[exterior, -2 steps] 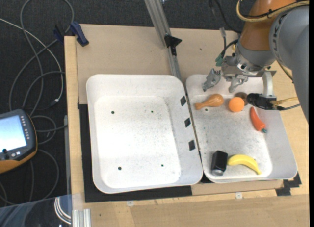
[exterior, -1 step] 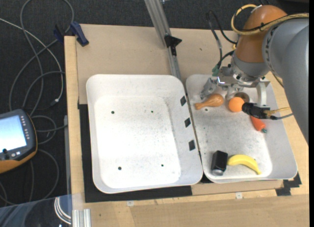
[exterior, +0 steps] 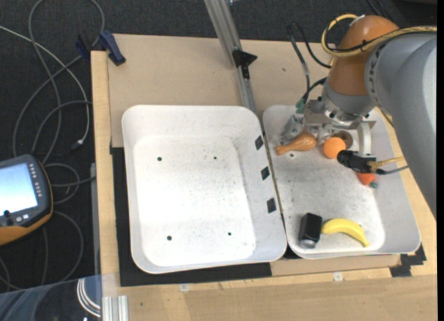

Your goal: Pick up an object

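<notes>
Nearest the front edge of the right bin [exterior: 399, 243] lie a black block [exterior: 309, 229] and just beside it a yellow banana [exterior: 347, 230], both down in the near corner region and well apart from where I am working, so I judge they are not my target on this try. Along the bin's right edge sits a small red-orange piece [exterior: 366, 177]. Farther in, toward the far end of that bin, an orange ball [exterior: 334, 147] rests close beside a tan, drumstick-like thing [exterior: 297, 145] that lies tilted. My pincer [exterior: 310, 127] hangs right above these two, so one of them is likely the pick. Whether I am spread or pinching I cannot tell. The left bin [exterior: 139, 122] is beside me across the rim
</notes>
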